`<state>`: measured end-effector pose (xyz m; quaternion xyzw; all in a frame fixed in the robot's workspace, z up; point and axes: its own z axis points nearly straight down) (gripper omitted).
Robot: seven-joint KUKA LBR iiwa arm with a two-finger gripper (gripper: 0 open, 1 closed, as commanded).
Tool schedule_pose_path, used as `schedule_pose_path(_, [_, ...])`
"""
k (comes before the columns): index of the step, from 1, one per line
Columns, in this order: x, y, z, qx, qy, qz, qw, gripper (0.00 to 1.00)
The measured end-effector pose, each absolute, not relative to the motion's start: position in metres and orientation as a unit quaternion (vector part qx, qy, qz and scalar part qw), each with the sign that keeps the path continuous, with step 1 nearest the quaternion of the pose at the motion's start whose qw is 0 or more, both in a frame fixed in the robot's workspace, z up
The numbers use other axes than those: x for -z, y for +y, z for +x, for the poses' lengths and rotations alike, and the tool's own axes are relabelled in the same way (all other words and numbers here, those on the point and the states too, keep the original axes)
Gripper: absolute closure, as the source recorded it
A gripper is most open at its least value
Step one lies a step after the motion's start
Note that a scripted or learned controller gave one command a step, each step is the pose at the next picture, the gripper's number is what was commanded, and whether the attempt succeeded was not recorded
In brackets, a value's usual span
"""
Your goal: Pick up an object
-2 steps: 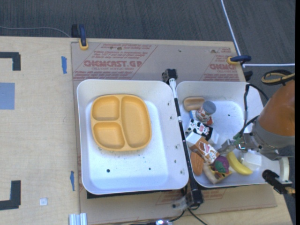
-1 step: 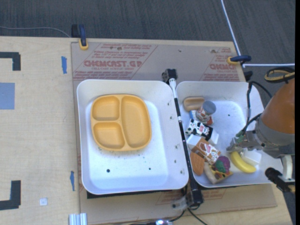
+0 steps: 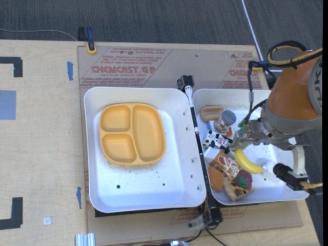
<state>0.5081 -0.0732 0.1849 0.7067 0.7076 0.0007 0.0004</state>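
Camera view looks down at a slant on a table (image 3: 41, 152) with a brown sheet of printed board on it and two shallow white bins side by side on that board. The left bin (image 3: 174, 152) carries a yellow divided plate (image 3: 132, 133) with three compartments, lying flat near the bin's middle. The right bin (image 3: 271, 188) carries a cluster of small toys crowded toward its left half. At the far side of that cluster lies a tan bread-like piece (image 3: 211, 113), and just beside it a small can (image 3: 224, 121) with a grey top. Below those sits a black-and-white spotted toy (image 3: 218, 138). A yellow banana (image 3: 247, 162) lies at a slant near the bin's middle, and nearer the front edge are a brown-and-white piece (image 3: 223, 164), an orange-brown piece (image 3: 216, 179) and a purple-and-green toy (image 3: 243, 180), all touching or nearly touching one another.

The grey arm with its orange band (image 3: 292, 94) reaches in from the right and bends over the right bin. The gripper (image 3: 247, 133) hangs above the toys, just beside the can and right above the upper end of the banana. Whether its fingers are wide or narrow I cannot tell, as the wrist hides them; nothing visible sits between them. A blue clamp (image 3: 90, 40) grips the board's far left corner.
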Motion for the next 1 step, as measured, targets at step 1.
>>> schedule_pose_path(1, [-0.2339, 0.0003, 0.5102, -0.0010, 0.708, 0.707, 0.000, 1.00])
